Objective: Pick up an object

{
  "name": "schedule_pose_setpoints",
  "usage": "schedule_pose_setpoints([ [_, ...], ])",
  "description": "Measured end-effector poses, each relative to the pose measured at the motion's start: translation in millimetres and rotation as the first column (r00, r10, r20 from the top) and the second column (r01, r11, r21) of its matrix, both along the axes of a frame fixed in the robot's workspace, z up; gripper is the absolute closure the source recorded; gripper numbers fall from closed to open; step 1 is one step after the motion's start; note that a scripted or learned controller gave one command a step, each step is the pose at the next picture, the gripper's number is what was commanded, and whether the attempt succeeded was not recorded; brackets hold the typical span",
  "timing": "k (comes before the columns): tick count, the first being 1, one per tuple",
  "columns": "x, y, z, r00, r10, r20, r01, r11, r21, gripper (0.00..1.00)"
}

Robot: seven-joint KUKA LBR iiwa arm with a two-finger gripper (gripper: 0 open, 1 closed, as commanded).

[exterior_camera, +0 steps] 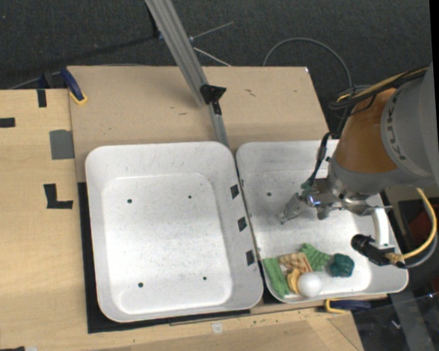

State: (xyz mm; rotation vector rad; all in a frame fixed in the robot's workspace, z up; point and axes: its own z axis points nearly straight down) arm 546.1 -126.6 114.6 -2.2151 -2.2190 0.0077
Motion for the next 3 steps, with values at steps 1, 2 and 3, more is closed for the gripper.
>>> schedule_pose_setpoints([
  [1,-0.1,0.2,-26.3,1.0,-0.001,0.007,0.001,1.0,-0.002,0.0],
  [2,-0.1,1.0,-15.6,1.0,0.0,0.006,0.0,1.0,-0.001,1.0],
  [3,1.0,4.6,26.7,1.0,0.0,0.01,0.0,1.0,-0.001,1.0],
])
